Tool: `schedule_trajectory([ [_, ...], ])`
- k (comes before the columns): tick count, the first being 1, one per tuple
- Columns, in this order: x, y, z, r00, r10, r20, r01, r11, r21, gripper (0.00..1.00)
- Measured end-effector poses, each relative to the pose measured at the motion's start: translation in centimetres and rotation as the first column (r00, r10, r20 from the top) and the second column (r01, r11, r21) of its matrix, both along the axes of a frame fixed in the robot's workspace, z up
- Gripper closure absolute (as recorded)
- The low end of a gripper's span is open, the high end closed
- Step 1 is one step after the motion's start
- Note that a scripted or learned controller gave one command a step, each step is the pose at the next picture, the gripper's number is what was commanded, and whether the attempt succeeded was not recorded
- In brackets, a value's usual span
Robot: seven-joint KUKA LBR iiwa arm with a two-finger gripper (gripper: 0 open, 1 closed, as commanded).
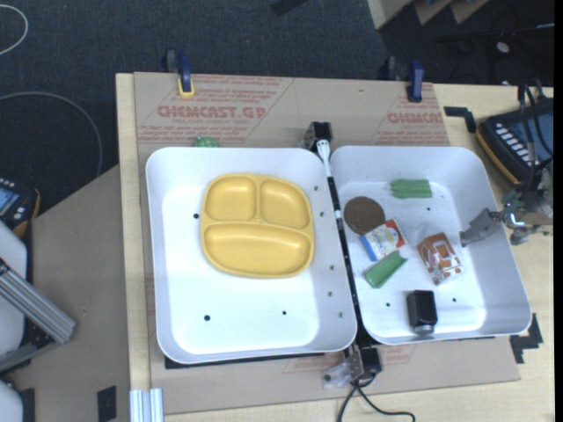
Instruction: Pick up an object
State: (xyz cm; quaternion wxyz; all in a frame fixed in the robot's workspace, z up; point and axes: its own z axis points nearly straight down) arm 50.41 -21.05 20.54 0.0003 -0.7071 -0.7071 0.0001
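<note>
**Surroundings: bench, bins, clutter**

Tan board (pixel 264 104) printed with red "CHEMCAST" lettering, lying under both bins. Blue clamp (pixel 183 73) on the board's far edge at left, second blue clamp (pixel 414 79) on the same edge at right. Left white bin (pixel 176 236) and right white bin (pixel 466 183) side by side, rims touching. Black bracket (pixel 320 134) at the far end of the seam between them. Small green scrap (pixel 206 141) on the board just beyond the left bin's rim. Black cable and plug (pixel 361 367) at the near end of the seam. Dark carpet (pixel 132 16) beyond, with thin white cable (pixel 62 95) looped on it. Aluminium rail (pixel 35 310) lower left. Black-and-orange handheld unit (pixel 515 139) at right, partly cropped.
</note>
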Motion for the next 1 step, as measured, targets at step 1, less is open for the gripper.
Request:
schedule_trajectory([
  [1, -1.71, -1.03, -9.84, 1.0, 0.004, 0.013, -0.004, 1.0, 0.001, 0.0],
])
